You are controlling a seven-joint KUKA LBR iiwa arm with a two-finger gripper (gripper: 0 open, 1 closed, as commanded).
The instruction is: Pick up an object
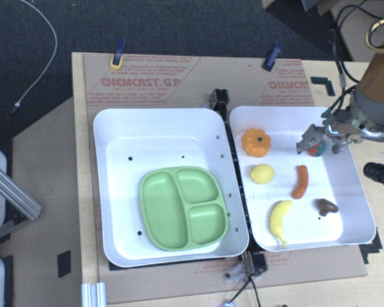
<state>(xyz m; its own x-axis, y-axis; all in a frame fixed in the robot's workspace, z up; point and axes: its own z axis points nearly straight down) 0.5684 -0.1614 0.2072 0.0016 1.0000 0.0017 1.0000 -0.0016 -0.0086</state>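
Orange plastic pumpkin (256,142) sits near the right bin's (345,229) back-left corner. We judge it light, rigid and a bit slick; best gripped across its ribbed sides. Also in this bin: 1 round yellow lemon (262,174), 1 red-orange sausage (299,181), 1 yellow banana (280,220) near the front edge, 1 small brown lump (326,205). The gripper (317,144) is low by the back-right corner, on a small red-and-teal item (316,150). We can't tell whether the jaws are spread or clamped, or whether that item is held. Green 3-compartment plate (182,206) lies in the left bin (115,171).
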